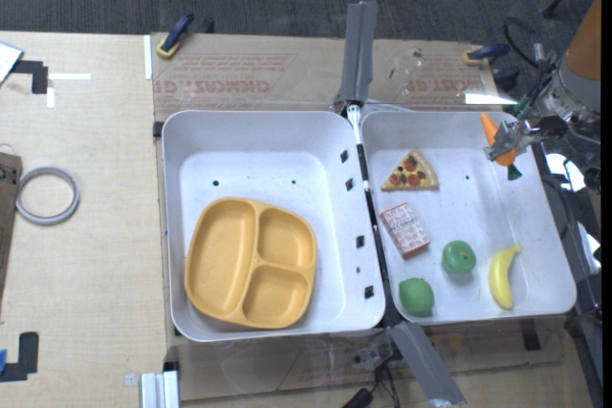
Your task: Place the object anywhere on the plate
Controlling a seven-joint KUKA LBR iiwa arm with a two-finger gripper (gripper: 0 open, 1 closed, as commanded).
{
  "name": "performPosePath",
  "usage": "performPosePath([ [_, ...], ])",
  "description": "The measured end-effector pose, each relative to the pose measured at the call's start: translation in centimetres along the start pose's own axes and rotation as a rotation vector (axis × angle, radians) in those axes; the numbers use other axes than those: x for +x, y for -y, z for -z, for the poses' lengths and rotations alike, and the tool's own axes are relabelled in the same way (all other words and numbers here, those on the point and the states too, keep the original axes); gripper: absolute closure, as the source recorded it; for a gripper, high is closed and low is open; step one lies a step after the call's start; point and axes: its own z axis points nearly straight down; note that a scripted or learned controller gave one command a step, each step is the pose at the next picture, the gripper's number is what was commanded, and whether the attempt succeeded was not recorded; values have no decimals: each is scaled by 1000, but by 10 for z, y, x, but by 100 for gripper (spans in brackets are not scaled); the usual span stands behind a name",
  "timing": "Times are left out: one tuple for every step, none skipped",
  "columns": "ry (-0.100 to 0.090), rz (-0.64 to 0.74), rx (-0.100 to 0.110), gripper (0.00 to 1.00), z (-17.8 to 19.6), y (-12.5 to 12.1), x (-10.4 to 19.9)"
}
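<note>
A yellow plate (251,265) with three compartments lies in the front of the left bin (249,143). At the far right side of the right bin (459,196), my gripper (512,137) is shut on a small orange toy carrot (495,137). The carrot's green end (514,171) points down toward the bin floor, and it hangs above the floor, well to the right of the plate. The arm comes in from the right edge.
On the right bin's floor lie a pizza slice (411,172), a red box (404,230), a green apple (459,257), a second round green fruit (416,295) and a banana (503,276). The ridge between the bins (363,205) lies between carrot and plate. A tape roll (45,195) lies on the bench at the left.
</note>
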Motion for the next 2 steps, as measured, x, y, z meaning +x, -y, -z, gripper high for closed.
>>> performPosePath([
  [-1,235,0,100,-6,-41,140],
  [-1,234,0,0,-6,-41,139],
])
